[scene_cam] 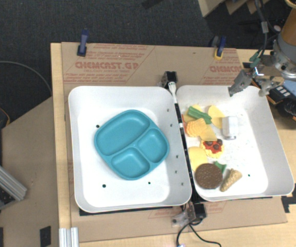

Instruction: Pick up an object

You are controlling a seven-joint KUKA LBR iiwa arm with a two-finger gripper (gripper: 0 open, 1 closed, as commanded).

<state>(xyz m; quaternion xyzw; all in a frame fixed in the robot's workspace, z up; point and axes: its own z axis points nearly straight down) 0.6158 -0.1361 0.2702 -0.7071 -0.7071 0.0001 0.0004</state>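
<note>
cardboard sheeting covers the bench under two white bins, dark carpet beyond. the gripper (250, 82) hangs over the upper edge of the right bin (276, 138), its two fingers spread apart with nothing between them. below and to its left lies a heap of toy food: a green bean piece (199, 112), a grey cup (229, 126), a brown patty (208, 175), a cone-shaped piece (231, 179). farther left, the left bin (81, 138) holds a blue divided plate (131, 144).
</note>
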